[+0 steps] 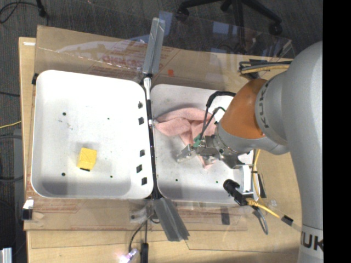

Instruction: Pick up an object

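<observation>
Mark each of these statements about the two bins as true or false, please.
1. A yellow block lies in the left bin. True.
2. A pink cloth lies in the right bin. True.
3. The end effector hangs over the left bin. False: it is over the right bin, beside the cloth.
4. The yellow block touches the cloth. False: they lie in separate bins.

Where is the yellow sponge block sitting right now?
The yellow sponge block lies in the left white bin, toward its lower-left area, well apart from the pink cloth and the gripper in the right bin.
</observation>
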### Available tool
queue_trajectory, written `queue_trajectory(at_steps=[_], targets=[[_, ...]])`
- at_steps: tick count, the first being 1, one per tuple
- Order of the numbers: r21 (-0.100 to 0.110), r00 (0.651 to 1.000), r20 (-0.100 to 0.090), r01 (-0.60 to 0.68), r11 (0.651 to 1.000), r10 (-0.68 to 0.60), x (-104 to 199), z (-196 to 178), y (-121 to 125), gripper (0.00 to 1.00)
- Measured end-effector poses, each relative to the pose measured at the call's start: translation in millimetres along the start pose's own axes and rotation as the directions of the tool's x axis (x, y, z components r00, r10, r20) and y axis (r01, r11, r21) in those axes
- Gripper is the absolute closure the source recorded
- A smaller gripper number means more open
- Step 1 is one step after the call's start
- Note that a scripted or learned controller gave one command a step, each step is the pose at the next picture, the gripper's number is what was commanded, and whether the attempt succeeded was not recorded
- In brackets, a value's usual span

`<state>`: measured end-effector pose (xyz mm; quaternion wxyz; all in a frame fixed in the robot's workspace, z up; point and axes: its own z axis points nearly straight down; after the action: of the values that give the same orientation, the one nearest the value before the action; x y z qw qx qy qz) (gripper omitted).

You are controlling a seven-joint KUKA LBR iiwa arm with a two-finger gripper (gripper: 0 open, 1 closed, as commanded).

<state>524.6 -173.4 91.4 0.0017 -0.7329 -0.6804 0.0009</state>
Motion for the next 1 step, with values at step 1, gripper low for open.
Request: queue_trajectory(at_steps=[1], targets=[[0.004, 0.962, -0.001, -0.273, 0.962, 0.273, 45.0, 0.8, -10.8, 0.00]])
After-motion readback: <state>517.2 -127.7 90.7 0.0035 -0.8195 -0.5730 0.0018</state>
